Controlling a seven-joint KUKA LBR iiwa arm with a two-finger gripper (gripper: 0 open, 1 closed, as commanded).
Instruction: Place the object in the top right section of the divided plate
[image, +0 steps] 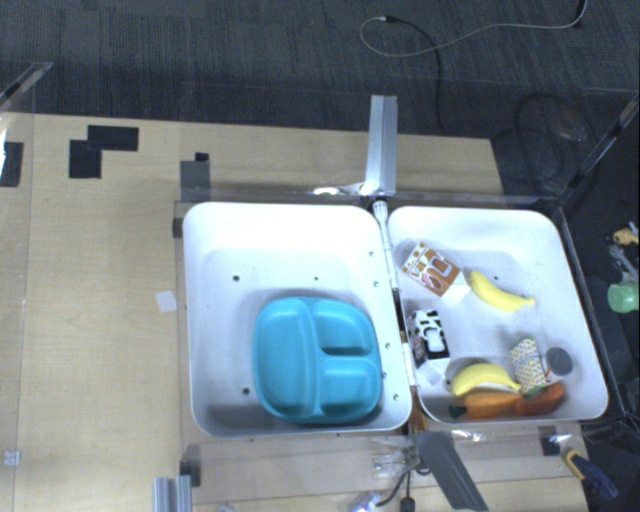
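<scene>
A blue divided plate (317, 359) lies in the left bin (220, 260), toward its front right. One long section runs down its left side, with two smaller sections on its right. The right bin (540, 240) holds a banana (499, 291), a second banana (482, 377), an orange carrot-like piece (512, 403), a brown-and-white packet (431, 268), a small black-and-white item (430, 334), a patterned pouch (526, 361) and a grey round piece (558, 361).
A metal post (383, 145) stands behind the seam between the bins. Cables lie on the dark floor at the back. Black tape marks sit on the wooden bench at the left. Green and yellow bits show at the right edge.
</scene>
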